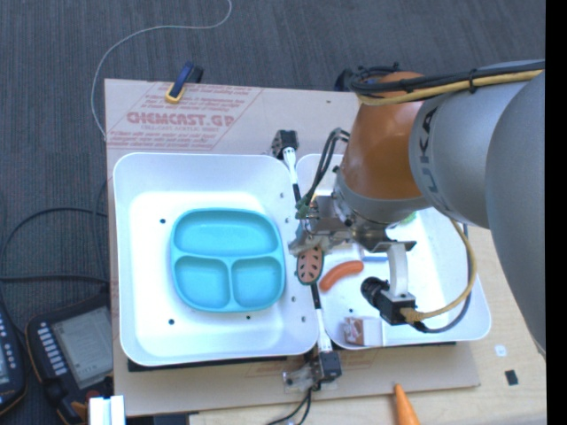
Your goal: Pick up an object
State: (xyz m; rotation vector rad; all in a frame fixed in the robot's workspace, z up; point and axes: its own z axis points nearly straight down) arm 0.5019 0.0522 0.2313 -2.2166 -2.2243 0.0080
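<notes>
One gripper mid-frame | finger spread: cannot tell | brown speckled object just below it | orange sausage beside.

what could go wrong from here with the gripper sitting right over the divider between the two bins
The gripper sits at the wall between the bins, so a descent could strike the right bin's rim rather than an object. The brown spotted piece hangs at that edge and could drop into the left bin beside the blue divided plate. The orange sausage-shaped item lies close by and could get knocked aside.
</notes>
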